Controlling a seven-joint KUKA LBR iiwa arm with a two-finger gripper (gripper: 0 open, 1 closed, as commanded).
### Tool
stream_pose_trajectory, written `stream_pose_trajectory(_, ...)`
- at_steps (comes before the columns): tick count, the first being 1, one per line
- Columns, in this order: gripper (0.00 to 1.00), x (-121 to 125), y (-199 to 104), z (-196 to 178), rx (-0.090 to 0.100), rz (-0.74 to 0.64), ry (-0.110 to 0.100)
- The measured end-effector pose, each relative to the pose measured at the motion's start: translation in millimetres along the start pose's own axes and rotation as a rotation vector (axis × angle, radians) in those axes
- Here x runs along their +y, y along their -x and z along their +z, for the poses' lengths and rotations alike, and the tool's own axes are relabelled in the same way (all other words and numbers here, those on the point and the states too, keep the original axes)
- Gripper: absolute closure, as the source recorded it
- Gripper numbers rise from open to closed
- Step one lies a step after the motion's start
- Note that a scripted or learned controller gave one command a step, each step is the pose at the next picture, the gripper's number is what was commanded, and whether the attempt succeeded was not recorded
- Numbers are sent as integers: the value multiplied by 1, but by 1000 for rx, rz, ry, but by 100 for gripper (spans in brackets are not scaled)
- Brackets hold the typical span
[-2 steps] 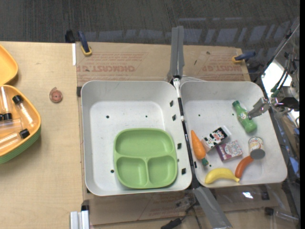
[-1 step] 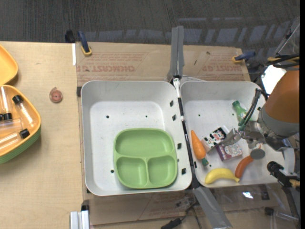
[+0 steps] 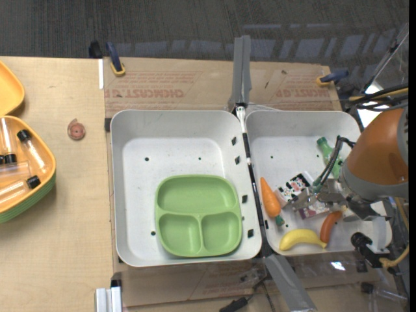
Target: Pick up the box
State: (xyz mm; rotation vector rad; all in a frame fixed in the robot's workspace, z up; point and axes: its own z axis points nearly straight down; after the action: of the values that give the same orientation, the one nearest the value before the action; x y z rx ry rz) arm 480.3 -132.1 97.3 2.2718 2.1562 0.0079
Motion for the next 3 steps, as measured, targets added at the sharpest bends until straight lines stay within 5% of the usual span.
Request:
stream_pose_trajectory(1,100,2,-2,-10,3,-2,5)
stream_pose_trajectory(2,100,29,-20,-122,0,76,-12)
stream_pose_trajectory(3,0,29,-20,-122,1,76,-13)
